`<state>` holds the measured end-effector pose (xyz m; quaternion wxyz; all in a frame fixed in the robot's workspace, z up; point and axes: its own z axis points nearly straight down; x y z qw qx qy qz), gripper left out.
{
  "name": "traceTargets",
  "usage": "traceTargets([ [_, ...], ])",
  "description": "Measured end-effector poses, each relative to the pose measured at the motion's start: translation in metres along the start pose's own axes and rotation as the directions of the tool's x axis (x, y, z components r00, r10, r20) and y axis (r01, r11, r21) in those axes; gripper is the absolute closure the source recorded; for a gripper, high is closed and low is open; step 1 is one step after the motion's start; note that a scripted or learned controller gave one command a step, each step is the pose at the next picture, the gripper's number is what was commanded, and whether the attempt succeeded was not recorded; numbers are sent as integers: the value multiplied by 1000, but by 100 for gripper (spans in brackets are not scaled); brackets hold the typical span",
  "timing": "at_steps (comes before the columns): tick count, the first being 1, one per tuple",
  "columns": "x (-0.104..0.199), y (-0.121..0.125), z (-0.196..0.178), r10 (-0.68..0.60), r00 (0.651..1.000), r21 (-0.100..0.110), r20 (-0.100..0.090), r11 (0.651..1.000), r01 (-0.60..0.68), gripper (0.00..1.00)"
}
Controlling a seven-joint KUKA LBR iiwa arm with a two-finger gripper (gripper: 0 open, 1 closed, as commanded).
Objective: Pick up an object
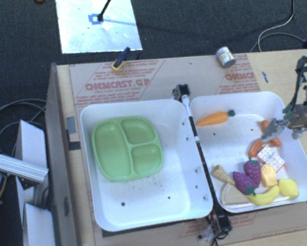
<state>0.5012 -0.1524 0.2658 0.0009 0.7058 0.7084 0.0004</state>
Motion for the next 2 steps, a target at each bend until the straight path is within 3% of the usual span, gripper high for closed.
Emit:
traceTargets([
  [1, -18, 9, 148, 3, 1000, 4, -1, 1000, -3, 0],
  [2, -18, 78, 182, 0, 1000, 0, 0, 1000, 0, 0],
])
